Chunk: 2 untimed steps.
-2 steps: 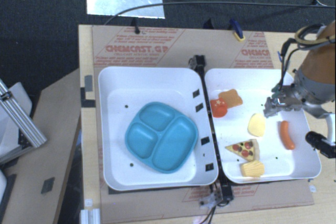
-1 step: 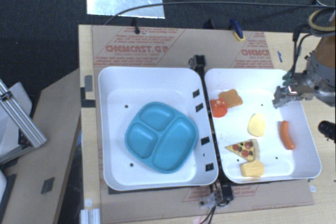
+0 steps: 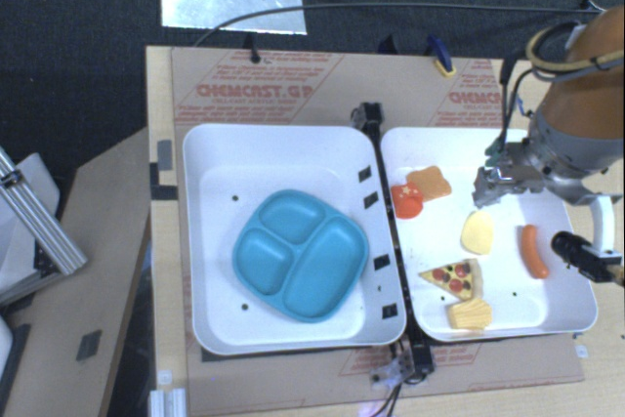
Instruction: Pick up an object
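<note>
Scanning from the left, the left bin (image 3: 210, 239) carries a blue divided plate (image 3: 301, 252) at its middle, untouched by the arm. Across the divider, the right bin (image 3: 571, 312) holds the candidates: a red tomato piece (image 3: 407, 200) and an orange slab (image 3: 430, 182) toward ten o'clock, a pale yellow round (image 3: 478, 232) near the centre, a pizza slice (image 3: 455, 277) and a yellow wedge (image 3: 470, 313) toward seven o'clock, and a sausage (image 3: 532, 251) toward three o'clock.

Nothing looks lifted, so the step in hand seems to be the approach. The gripper (image 3: 493, 183) hangs at the bin's twelve o'clock side, just beyond the pale yellow round at that piece's one o'clock. Whether its jaws stand apart or together cannot be told from this slant; nothing is seen between them.

The arm (image 3: 576, 127) comes in from three o'clock, its orange band above the wrist. The next move probably calls for a short shift toward six o'clock and a descent over the round.
</note>
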### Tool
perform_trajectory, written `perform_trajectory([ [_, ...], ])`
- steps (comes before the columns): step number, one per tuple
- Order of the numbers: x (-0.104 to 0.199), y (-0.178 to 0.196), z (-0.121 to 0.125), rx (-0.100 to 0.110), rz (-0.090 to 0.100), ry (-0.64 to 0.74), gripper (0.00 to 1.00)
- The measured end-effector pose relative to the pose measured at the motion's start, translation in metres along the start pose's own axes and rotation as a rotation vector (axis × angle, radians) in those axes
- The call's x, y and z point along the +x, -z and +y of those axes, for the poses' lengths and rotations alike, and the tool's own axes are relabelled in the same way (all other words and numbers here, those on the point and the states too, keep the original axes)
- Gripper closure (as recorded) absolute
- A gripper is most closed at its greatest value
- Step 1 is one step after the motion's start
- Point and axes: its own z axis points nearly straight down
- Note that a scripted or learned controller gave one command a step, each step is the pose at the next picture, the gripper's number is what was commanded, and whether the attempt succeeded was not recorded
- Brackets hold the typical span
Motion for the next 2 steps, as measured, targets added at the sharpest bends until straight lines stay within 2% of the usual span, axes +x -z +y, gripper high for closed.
perform_trajectory([
  [1,0.051,0.004,-0.004,0.000,0.002,0.002,1.00],
  [2,0.101,-0.015,-0.004,0.002,0.002,0.002,1.00],
])
